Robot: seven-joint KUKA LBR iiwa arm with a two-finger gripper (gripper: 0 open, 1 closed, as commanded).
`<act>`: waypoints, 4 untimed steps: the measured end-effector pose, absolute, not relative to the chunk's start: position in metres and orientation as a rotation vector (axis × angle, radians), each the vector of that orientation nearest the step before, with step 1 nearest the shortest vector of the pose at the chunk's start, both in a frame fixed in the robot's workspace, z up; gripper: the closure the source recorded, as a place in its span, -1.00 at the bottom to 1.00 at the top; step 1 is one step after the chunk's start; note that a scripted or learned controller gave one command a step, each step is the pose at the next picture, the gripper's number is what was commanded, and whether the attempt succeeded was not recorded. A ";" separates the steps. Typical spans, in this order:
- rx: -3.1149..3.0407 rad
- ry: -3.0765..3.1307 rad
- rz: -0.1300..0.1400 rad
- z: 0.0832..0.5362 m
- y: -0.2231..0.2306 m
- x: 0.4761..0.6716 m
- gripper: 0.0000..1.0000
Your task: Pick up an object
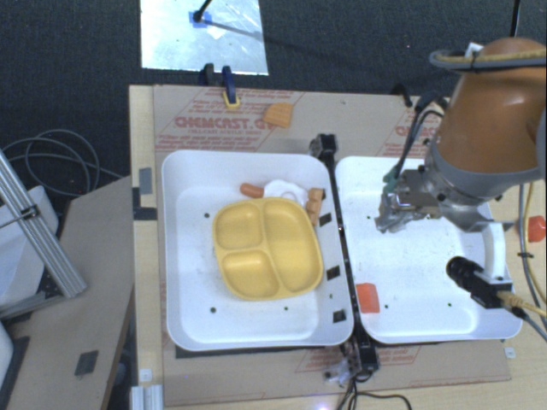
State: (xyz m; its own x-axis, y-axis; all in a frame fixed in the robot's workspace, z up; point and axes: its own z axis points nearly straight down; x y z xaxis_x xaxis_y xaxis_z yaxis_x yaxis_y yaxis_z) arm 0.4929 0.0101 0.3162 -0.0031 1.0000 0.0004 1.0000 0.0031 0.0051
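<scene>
Bright overhead light; white bins [256, 331] nearly blown out (soft focus throughout).

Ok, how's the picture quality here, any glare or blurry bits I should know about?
Camera view: bright glare washes out the white bins and the metal sheet at the top; the arm's orange band, close to the lens, looks soft; the gripper is murky; the yellow divided plate is sharp.

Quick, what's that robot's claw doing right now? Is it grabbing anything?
Gripper: over the right bin, nothing visibly in it; open or closed cannot be told from this view.
</scene>
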 end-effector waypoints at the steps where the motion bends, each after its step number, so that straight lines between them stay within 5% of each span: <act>1: 2.216 2.206 0.014 0.454 -0.071 0.499 1.00; 2: 2.216 2.222 0.004 0.446 -0.067 0.499 -1.00; 3: 2.218 2.207 0.009 0.541 -0.137 0.488 -1.00; 4: 2.215 2.222 0.003 0.535 -0.133 0.489 -1.00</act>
State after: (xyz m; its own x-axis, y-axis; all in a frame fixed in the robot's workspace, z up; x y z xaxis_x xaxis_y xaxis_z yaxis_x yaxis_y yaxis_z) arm 0.4889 -0.1331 0.5354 -0.0031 1.0000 -0.0012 1.0000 0.0031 0.0041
